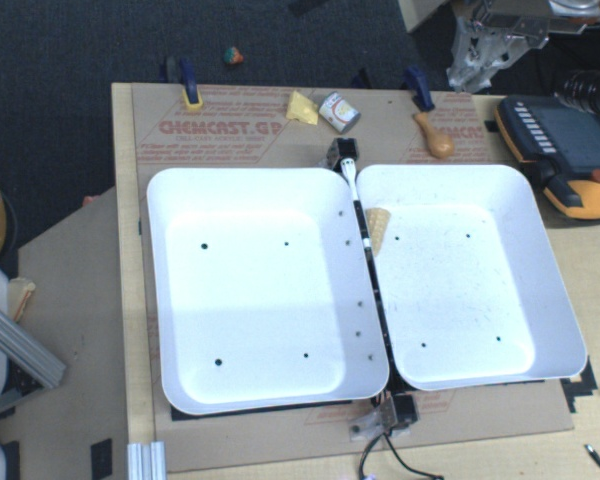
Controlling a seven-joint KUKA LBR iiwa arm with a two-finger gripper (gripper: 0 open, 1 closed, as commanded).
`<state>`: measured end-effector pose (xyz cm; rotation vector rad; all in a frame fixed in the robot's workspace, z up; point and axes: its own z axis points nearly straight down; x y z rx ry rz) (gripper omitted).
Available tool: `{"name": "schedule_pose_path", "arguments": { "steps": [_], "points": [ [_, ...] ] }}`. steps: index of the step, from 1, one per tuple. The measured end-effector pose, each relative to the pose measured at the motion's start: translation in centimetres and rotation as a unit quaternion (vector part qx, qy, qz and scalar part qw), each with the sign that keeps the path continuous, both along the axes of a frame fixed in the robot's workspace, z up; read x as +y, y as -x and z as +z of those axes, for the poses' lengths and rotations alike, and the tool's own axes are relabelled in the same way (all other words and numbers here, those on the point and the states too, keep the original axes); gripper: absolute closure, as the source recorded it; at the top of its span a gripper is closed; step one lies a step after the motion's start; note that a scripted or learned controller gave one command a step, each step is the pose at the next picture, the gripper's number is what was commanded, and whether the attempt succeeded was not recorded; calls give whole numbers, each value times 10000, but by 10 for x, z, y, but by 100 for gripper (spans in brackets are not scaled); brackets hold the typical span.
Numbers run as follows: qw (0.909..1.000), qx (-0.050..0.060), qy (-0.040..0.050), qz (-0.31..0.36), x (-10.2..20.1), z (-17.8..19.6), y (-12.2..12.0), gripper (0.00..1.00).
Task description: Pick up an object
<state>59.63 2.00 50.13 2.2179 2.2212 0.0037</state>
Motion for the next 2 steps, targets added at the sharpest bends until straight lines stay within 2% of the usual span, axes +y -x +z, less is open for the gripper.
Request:
{"name": "schedule_pose_path", "arguments": {
  "steps": [1,2],
  "points": [
    [9999,91,1,-49,-64,-107,69,100],
    [10000,-47,23,-50,-134,-12,102,100]
  ]
}}
